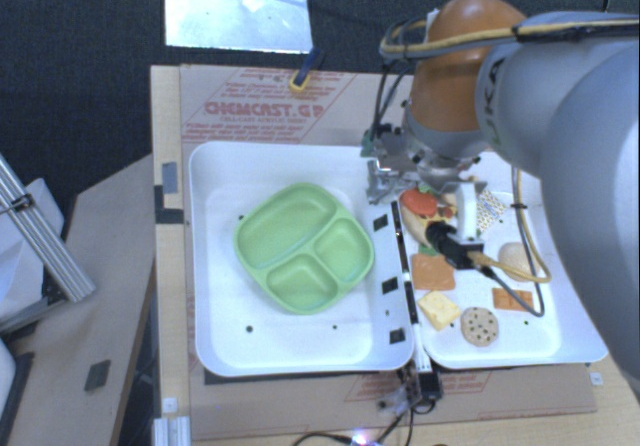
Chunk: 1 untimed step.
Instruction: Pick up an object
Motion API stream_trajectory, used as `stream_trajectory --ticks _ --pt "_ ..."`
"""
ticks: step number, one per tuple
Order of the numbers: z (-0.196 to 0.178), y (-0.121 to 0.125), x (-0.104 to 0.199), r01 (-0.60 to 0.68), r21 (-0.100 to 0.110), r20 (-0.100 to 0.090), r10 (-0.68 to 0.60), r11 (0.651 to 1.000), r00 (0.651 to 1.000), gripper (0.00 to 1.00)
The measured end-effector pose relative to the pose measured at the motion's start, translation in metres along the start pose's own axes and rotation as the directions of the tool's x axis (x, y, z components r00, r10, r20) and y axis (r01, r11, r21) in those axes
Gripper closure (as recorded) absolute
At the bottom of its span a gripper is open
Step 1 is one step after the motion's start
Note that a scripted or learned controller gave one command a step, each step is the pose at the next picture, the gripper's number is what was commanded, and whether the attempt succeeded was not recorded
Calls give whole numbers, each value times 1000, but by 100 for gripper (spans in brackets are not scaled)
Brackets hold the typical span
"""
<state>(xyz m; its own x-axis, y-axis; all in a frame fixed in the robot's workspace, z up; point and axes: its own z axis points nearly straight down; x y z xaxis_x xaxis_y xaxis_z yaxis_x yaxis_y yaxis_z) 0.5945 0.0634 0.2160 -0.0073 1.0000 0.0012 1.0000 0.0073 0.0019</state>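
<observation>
Several objects: small food-shaped pieces are lying together in the right bin (575,334), all to the right of the divider (405,274) where the two bins are meeting.
Red piece (420,202): sitting just right of the divider's far half, directly under the wrist.
Orange slab (433,272): lying flat just right of the divider, nearer the camera than the red piece.
Yellow wedge (438,309): resting just beside the divider, touching or nearly touching the orange slab's near edge.
Cookie (480,326): lying right of the yellow wedge, near the bin's front wall.
Small orange piece (511,299): lying further right of the divider, partly under a yellow cable (520,279).
Pale round piece (515,257): sitting well right of the divider, partly hidden by the cable.
Gripper (428,196): hanging low over the objects just right of the divider; its fingers are hidden among the pieces, so whether they are spread or closed, or gripping anything, cannot be told.
Arm (560,104): reaching in from the right, its orange band (465,59) sitting above the wrist.
Left bin (215,334): lying left of the divider, carrying a green three-compartment plate (303,247).
Cardboard sheet (265,104): lying under both bins, extending beyond the divider's far end.
</observation>
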Motion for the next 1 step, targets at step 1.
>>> stream_trajectory --ticks 1 --pt "-1 10 -10 -6 -1 1 6 1000 1000 100"
